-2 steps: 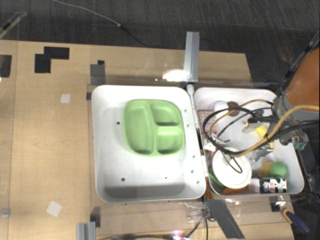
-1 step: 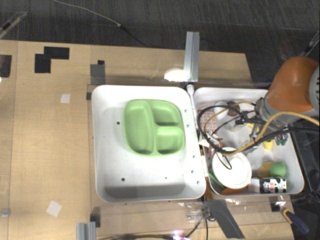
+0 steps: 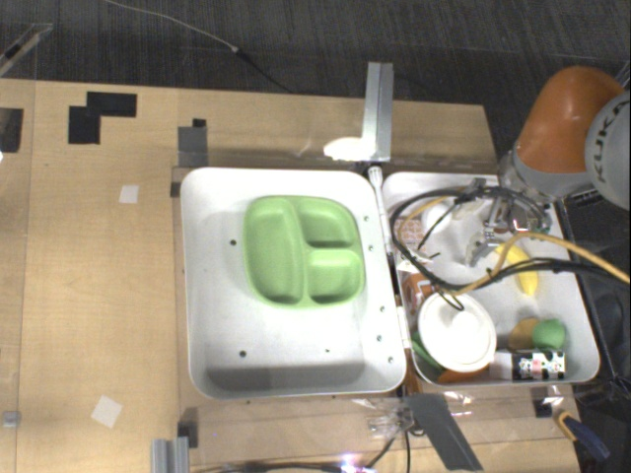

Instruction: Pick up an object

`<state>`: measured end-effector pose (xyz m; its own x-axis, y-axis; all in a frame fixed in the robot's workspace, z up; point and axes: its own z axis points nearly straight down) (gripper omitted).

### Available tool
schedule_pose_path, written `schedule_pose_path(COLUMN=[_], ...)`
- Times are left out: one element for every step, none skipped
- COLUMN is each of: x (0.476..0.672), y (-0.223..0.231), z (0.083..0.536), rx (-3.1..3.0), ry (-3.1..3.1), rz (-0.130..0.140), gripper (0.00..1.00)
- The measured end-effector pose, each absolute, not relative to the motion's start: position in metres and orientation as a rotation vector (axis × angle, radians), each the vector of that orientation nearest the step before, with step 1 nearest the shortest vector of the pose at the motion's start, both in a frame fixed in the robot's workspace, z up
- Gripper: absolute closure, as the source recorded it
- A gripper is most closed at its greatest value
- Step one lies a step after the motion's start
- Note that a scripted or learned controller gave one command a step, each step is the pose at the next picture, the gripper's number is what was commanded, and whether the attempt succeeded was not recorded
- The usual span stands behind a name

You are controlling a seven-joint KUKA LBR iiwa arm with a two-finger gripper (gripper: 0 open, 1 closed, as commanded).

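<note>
The arm reaches in from the right, with its orange band above the right bin. My gripper hangs low over the back half of that bin, wrapped in black cables. A yellow banana-shaped object lies just right of it. In front of it sits a white round bowl on top of an orange and green object. A green ball and a small white box with red and black marks rest at the bin's front right.
The left bin holds a green divided plate. A metal post stands behind the wall between the bins. Black cable loops hang over the right bin's left side.
</note>
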<state>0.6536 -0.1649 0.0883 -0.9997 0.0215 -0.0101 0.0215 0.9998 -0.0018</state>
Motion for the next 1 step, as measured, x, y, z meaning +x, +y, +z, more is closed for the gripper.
schedule_pose_path(x=[0.6657], y=[-0.1905], z=[0.0895], rx=[-0.076], ry=[3.130], rz=[-0.004], gripper=[0.00])
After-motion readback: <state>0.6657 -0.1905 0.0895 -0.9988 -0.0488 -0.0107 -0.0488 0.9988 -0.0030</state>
